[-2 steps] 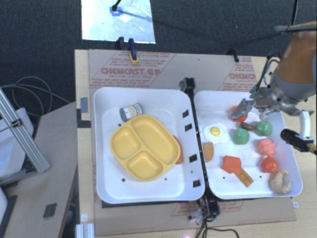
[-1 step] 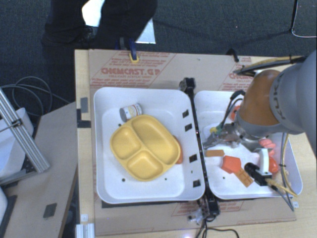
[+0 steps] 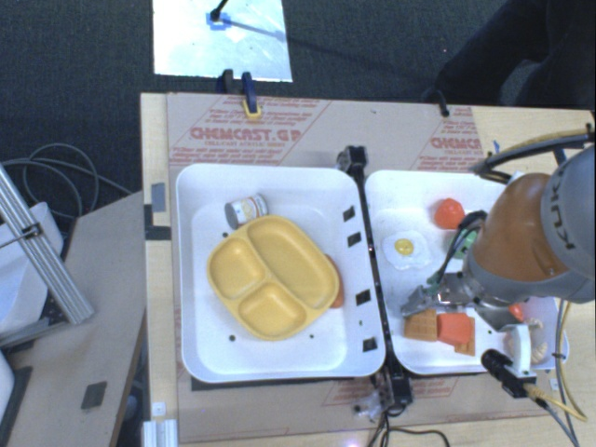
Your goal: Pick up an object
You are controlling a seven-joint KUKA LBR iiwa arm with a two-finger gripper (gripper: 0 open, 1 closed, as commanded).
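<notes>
While the arm [image 3: 540, 236] reaches in from the right edge of the frame, its gripper [image 3: 424, 298] hangs low over the right bin [image 3: 391, 189], in the lower right of the frame; whether it is spread or pressed together cannot be told at this size. Just below it lie a tan toast-like piece [image 3: 421, 327] and, touching that, an orange-red block [image 3: 457, 329]. Up and left of the gripper sits a fried egg [image 3: 404, 248], with an orange-red ball [image 3: 449, 212] beyond it. In the left bin [image 3: 200, 361], mid-frame, rests a yellow divided tray [image 3: 271, 275], a small can [image 3: 246, 209] at its upper left.
</notes>
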